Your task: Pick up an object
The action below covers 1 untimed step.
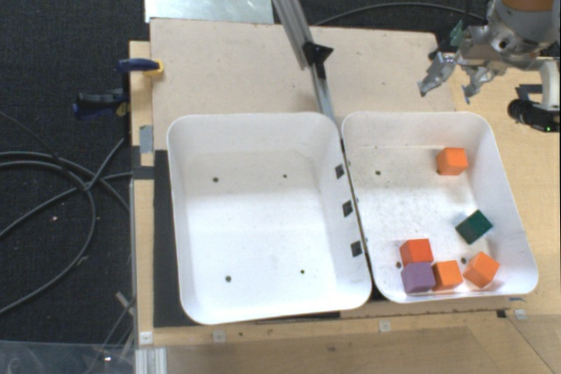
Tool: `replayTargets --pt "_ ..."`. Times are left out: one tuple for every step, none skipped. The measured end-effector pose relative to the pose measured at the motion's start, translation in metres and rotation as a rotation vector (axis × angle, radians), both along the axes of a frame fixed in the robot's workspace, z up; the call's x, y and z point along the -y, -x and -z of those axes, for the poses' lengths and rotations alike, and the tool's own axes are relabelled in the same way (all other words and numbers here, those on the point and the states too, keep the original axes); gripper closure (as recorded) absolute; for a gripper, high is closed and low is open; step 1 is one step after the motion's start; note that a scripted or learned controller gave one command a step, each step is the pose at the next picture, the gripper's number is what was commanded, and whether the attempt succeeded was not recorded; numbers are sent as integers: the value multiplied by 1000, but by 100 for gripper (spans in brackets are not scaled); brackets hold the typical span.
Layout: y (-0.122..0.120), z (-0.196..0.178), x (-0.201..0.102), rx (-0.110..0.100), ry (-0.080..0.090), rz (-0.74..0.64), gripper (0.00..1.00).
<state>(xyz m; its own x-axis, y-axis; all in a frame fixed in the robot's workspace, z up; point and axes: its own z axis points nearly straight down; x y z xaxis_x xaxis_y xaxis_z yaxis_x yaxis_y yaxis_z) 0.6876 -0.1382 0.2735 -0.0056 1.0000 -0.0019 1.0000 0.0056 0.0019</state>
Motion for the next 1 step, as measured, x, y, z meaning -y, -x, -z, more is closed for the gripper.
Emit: replayTargets --pt "51 103 53 -9 -1 8 0"
